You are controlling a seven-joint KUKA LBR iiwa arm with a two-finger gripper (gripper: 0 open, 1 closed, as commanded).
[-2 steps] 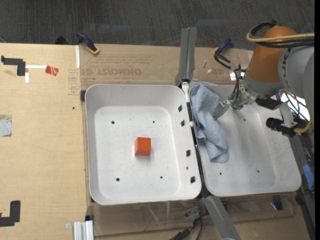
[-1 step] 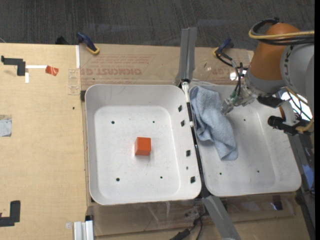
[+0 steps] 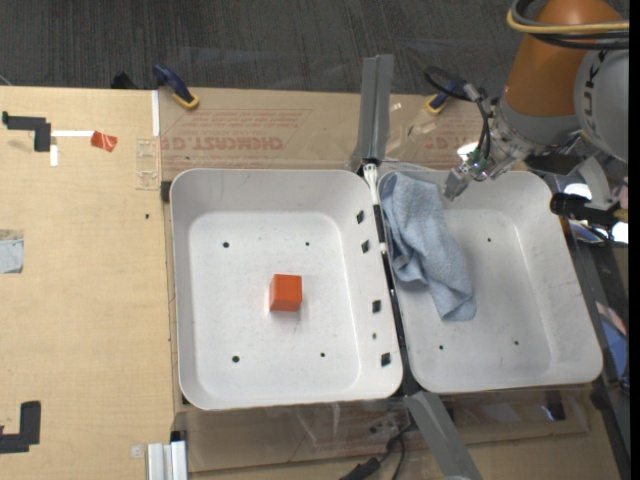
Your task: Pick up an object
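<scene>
A red block point(image 3: 286, 293) sits near the middle of the left bin point(image 3: 200, 368) on the worktop point(image 3: 70, 298). A blue cloth point(image 3: 428, 243) lies crumpled in the right bin point(image 3: 530, 368), along its left side by the wall between the bins. The gripper point(image 3: 462, 182) hangs over the far part of the right bin, just beside the cloth's far end, and I cannot tell if it is holding anything.

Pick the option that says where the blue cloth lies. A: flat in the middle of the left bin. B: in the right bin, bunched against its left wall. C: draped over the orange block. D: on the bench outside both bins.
B: the blue cloth lies crumpled in the right bin, against the wall beside the divider, while the orange block sits alone in the left bin.
</scene>
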